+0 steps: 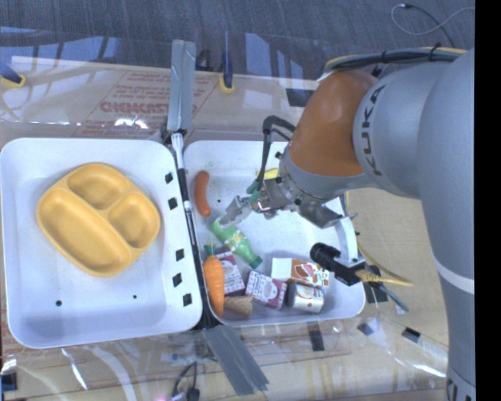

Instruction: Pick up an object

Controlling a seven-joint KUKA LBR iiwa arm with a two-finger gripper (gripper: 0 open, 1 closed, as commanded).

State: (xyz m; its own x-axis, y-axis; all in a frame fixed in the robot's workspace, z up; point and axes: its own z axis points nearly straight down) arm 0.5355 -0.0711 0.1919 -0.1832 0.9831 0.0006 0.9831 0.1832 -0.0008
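Note:
My gripper hangs low in the right bin, pointing down and to the left. Its tip is just above the upper end of a green bottle that lies on the bin floor. An orange-red sausage lies a little to the left of the tip, near the bin's left wall. I see nothing lifted off the floor.
Along the right bin's front lie a carrot, two small red-and-white cartons, a white box and a can. The left bin holds a yellow divided plate. The arm covers the right bin's far right part.

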